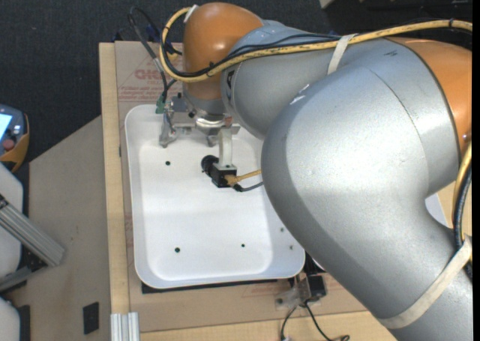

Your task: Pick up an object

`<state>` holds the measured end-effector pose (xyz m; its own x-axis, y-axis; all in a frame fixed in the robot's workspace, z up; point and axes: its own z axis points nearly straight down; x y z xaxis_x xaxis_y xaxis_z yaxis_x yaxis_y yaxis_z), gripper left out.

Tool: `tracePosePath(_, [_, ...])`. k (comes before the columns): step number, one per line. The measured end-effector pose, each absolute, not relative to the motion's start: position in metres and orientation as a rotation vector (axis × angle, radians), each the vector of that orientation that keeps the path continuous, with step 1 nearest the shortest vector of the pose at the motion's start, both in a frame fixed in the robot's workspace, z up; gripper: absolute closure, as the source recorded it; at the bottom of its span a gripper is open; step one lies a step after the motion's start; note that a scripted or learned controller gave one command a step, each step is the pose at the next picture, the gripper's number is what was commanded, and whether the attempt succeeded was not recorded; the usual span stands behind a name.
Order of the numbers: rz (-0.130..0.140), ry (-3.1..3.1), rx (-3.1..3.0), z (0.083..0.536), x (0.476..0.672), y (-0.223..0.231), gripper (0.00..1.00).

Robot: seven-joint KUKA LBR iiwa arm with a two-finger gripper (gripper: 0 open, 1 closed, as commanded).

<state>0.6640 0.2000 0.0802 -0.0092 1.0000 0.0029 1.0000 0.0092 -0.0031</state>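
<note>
Gripper (196, 128) over far end of white bin (150, 246), perhaps near its floor, open or closed unclear

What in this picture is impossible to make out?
All in the camera view:
- Whatever lies right of the left bin: the arm covers it.
- That bin's far right corner: hidden behind the arm.
- Whether the tool holds anything: the wrist above blocks its tip.
- Whether the dark dots on the bin floor are holes or marks: too small to tell.
</note>
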Motion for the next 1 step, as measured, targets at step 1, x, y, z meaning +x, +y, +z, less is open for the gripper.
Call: tracePosePath(1, [-0.03, -2.231, -2.226, 0.2551, 0.6697, 0.2002, 0.0])
